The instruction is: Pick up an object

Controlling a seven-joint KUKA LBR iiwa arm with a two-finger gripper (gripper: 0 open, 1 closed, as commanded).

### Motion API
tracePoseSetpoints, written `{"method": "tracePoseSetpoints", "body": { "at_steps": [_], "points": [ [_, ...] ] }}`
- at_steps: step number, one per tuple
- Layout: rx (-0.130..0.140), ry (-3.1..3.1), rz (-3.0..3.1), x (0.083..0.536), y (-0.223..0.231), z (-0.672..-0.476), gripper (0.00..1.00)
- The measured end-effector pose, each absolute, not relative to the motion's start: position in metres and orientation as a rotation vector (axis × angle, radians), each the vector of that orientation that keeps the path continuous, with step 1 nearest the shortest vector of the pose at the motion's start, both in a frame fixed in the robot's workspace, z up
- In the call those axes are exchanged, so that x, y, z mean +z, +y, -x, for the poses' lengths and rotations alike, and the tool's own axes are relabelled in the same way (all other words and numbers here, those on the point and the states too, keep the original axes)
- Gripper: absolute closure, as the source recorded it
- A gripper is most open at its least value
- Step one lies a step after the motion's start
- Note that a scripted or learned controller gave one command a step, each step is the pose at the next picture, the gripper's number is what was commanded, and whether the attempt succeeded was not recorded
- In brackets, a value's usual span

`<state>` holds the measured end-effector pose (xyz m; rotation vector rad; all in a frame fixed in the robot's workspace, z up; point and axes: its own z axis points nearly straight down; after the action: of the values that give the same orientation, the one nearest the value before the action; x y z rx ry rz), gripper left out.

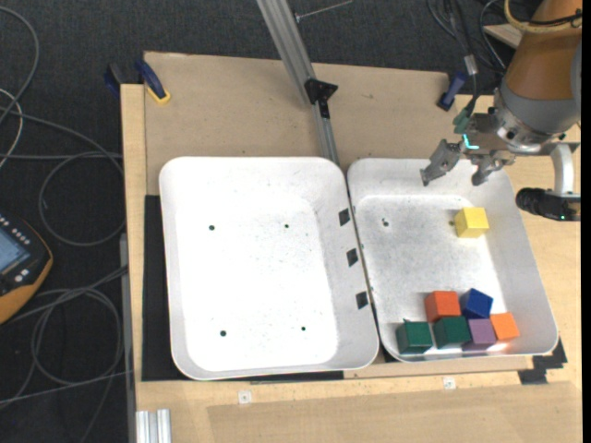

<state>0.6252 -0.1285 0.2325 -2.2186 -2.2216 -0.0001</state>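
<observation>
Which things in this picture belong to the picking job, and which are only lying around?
Belong to the job:
- open two-finger hand
- yellow cube, alone
- clustered blocks: orange, blue, dark green, purple
- right white bin

Lying about:
- left white bin
- blue clamp
- grey metal pole
</observation>
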Motion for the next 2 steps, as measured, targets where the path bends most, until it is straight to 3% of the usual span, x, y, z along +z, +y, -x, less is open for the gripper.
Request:
{"method": "tracePoseSetpoints", "body": {
  "at_steps": [2],
  "points": [
    [0.006,-2.217,2.217,0.134,-0.121,-0.621,0.00]
  ]
}}
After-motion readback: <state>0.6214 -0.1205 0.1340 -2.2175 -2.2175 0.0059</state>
